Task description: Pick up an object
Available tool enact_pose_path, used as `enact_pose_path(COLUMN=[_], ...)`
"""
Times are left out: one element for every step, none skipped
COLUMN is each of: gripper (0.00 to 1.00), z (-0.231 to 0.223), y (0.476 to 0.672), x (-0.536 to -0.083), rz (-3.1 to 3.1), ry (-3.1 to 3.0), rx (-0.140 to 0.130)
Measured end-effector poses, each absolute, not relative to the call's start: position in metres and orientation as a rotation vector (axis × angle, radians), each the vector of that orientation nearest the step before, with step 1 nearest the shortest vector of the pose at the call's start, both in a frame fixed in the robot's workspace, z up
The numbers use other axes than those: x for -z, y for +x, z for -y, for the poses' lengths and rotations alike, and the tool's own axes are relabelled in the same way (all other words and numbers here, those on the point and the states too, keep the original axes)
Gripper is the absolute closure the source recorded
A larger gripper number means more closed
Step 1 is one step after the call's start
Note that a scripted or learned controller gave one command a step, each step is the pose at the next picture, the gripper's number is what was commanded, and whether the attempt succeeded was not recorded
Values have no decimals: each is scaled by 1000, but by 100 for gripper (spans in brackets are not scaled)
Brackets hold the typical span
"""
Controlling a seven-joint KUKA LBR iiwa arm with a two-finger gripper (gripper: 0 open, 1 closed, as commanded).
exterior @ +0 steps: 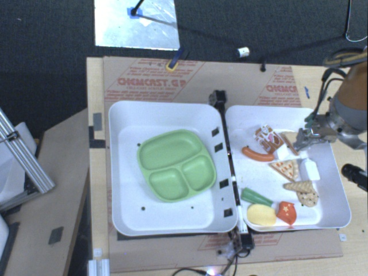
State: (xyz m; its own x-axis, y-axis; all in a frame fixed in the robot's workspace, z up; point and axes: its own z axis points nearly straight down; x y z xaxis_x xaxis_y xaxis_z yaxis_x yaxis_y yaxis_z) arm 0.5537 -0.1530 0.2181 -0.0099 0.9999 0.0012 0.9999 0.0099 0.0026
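- Two shallow white bins sit side by side on a bench (69, 154), seen from above at a slant.
- The left bin (123, 154) holds one thing: a light green plate (176, 164) with three compartments, one long and two smaller.
- The right bin (333, 194) holds a scatter of toy food.
- One sausage (257, 154), orange-red and curved, lies near the bin's middle.
- One small box (267, 137) with red and white print rests just above the sausage; its print is too small to read.
- One pizza slice (286, 168), triangular with a red lattice top, lies to the right of the sausage.
- One waffle piece (303, 191), tan, lies below the pizza slice.
- One green vegetable (256, 197) lies near the bin's lower left, with one yellow lemon (261, 214) just below it.
- One strawberry (287, 212), red, sits just beside the lemon on its right.
- One white block (310, 168) lies beside the pizza slice.
- One grey arm (351, 105) reaches in from the right, and its gripper (303, 137) hangs over the bin's upper right, near the small box.
- Whether the fingers are spread or closed cannot be told from this view.
- Beneath the bins lies one brown sheet (149, 79) printed in red with repeated writing that seems to read "CHEMCAST GP".
- One shiny silver sheet (136, 16) lies on the dark floor beyond the bench.
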Motion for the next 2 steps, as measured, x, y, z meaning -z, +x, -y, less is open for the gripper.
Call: enact_pose_path(gripper=[100, 100], z=[98, 45], y=[563, 559], x=[-214, -231], rz=[-2233, -2231], ry=[2210, 2210], rx=[-5, -5])
